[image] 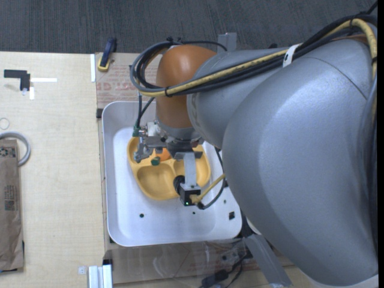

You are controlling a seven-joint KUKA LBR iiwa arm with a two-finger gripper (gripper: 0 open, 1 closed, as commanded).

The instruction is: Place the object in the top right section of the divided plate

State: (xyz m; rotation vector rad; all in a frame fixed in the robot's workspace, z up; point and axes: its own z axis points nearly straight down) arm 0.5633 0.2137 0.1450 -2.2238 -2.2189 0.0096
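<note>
From the one camera above the worktop [54, 161], the grey arm [300, 131] reaches in from the right and covers most of the right-hand part of the scene, its orange band [180, 83] sitting directly over the white bin [120, 221] that lies near the worktop's middle. Inside that bin rests the yellow divided plate [150, 188], with its near-left lobe bare and its far and right portions hidden under the wrist. The tool [157, 155] hangs right over the plate's far half, and a small orange and green object [158, 157] shows just at the tool's underside, above the plate's far sections rather than its near lobe. Whether that object is pinched in the tool or already lying on the plate cannot be told from here, because the wrist body blocks the tip; likewise I cannot tell if the tool is released or clenched. The relation that matters is that the object sits almost straight beneath the tool, with no clear sideways offset, so the coming move likely calls for a small shift toward the plate's far right section and a short descent. The object is too small to judge its long axis. A dark cabled module [191, 191] on the wrist overhangs the plate's right side.
</note>
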